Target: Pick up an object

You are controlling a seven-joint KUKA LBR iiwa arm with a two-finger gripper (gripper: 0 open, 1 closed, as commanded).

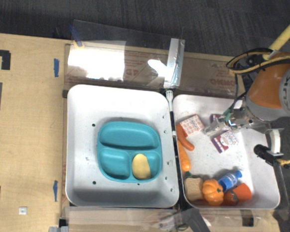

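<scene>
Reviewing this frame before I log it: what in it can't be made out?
- Gripper, camera view: small and blurred over the right bin; finger state and any contact with the packet below cannot be told.
- Packet print: too small to read.
- Pile at the bin's near wall: pumpkin, bottle and tomato overlap, hiding what lies beneath.
- Arm: cut off by the right edge.

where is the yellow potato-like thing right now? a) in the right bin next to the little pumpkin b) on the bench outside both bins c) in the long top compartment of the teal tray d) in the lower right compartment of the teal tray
d: the yellow potato-like piece lies in the lower right compartment of the teal divided tray, which sits in the left bin.
</scene>
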